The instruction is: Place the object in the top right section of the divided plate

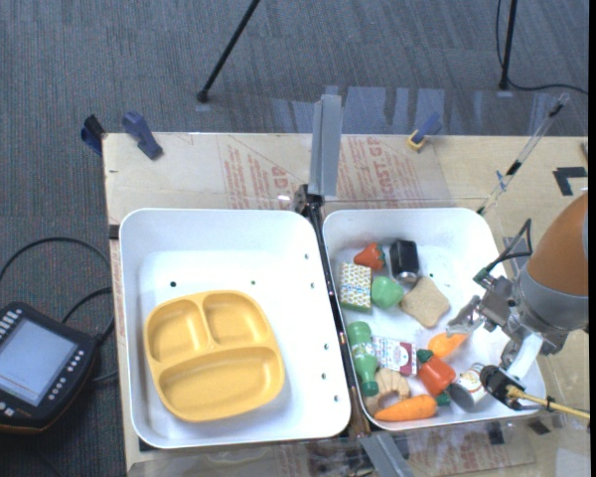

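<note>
Hand (497, 351) low over right bin's (457, 225) right edge; finger spread cannot be told, nothing seen held. Toy food crowds beneath: carrot (411, 408), bread slice (426, 303). Yellow divided plate (215, 354) sits in left bin (219, 229).

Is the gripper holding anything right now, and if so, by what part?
Cannot be told: the gripper sits low among the toys in the right bin.

The brown cardboard sheet (278, 172) under the two bins carries red printed lettering and triangle outlines, seen upside down; the characters are too blurred to read. The small white packet with red and green print (392, 353) in the right bin and the small green-and-white patterned box (355, 286) there bear markings too small to read.
</note>
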Controlling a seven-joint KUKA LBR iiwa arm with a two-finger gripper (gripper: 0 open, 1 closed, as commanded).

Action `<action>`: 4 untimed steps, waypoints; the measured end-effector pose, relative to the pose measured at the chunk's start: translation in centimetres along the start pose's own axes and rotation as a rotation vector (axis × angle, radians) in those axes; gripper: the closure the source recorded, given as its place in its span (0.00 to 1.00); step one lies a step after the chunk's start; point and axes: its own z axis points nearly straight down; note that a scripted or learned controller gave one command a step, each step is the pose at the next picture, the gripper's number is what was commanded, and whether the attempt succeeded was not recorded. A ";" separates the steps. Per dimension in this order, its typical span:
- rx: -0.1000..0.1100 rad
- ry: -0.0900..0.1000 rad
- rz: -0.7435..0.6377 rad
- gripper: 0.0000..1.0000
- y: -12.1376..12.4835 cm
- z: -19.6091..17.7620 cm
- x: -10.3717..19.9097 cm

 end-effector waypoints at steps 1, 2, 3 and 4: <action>-0.001 -0.001 -0.153 0.00 7.7 2.5 6.0; -0.002 0.006 -0.271 0.00 12.2 3.8 10.0; -0.005 0.001 -0.435 0.00 6.8 3.2 15.5; -0.006 0.001 -0.551 0.00 0.7 3.6 10.2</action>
